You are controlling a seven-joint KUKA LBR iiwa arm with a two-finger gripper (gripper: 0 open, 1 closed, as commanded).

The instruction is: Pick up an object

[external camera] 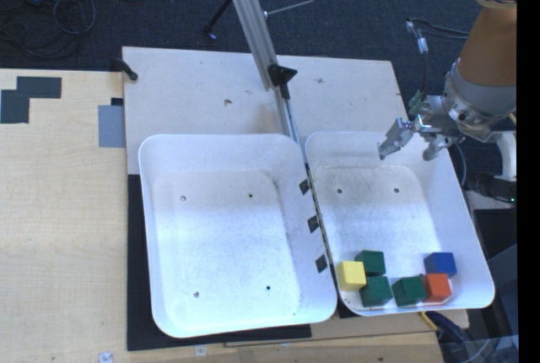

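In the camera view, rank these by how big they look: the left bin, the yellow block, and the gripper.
Largest to smallest:
1. left bin
2. gripper, though it sits above the bench, nearer the camera, so it may look bigger than it is
3. yellow block

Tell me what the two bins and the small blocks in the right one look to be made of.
Left bin and right bin: likely thin moulded plastic, white and matte, with rounded corners and raised rims; grey specks and scuffs on the floors. Blocks, such as the yellow block and blue block: solid-coloured cubes with a dull finish, perhaps painted wood or foam; the view cannot settle which.
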